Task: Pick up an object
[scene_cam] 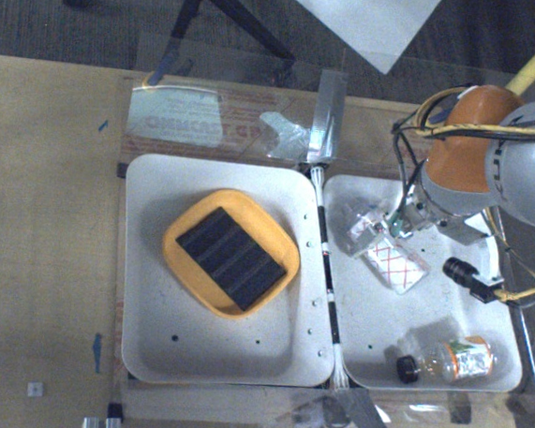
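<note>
Tool (391,226): low over the far left part of the right bin (502,367), among a crumpled clear wrapper (365,225) and a white packet with a red grid (395,265); cannot tell whether spread or pressed together, hidden under the wrist.
Candidate things: wrapper and packet touching or nearly so, right at the tool; clear bottle with orange label and black cap (446,359) lying on its side near the front wall of the right bin; orange tray with a dark ribbed insert (231,251) in the middle of the left bin (138,337).
Risk, wrapper: thin and slack, likely to slip free or bunch up rather than lift.
Risk, packet: flat against the bin floor, little edge to catch; could be pushed aside instead of gripped.
Risk, crowding: two things close together, so a double grab or none at all seems possible.
Risk, wall: close to the divider between bins; may hinder a clean descent.
Surface: shallow white bins, smooth, side by side on a tan desk.
Room: dark carpet beyond the desk, black chair base (189,3) at the far left, pale sheet (367,16) at top.
</note>
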Tool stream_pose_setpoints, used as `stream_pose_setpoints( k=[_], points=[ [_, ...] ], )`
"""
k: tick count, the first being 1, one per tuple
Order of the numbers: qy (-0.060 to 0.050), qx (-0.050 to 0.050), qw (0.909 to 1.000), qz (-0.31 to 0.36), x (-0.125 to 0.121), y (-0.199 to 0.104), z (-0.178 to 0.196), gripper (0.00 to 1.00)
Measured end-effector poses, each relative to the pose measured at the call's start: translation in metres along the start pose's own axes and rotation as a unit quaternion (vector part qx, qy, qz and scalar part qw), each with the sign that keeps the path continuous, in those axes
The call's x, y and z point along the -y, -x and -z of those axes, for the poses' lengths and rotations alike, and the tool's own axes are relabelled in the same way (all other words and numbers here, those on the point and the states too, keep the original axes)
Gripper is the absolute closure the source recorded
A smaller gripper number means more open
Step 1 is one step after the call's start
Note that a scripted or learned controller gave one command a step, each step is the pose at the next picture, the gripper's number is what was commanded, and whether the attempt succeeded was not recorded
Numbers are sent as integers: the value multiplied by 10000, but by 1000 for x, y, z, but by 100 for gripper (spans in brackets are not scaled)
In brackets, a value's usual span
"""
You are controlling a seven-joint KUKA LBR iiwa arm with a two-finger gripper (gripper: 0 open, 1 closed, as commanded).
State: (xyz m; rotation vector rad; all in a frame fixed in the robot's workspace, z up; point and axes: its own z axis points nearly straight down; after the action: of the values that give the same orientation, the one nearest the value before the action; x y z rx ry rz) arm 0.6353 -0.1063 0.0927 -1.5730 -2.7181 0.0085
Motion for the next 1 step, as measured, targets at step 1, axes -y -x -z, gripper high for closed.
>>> stream_pose_setpoints(
  k=[1],
  points=[
    [40, 4, 9931, -1172, -17, -27, 93, 0]
  ],
)
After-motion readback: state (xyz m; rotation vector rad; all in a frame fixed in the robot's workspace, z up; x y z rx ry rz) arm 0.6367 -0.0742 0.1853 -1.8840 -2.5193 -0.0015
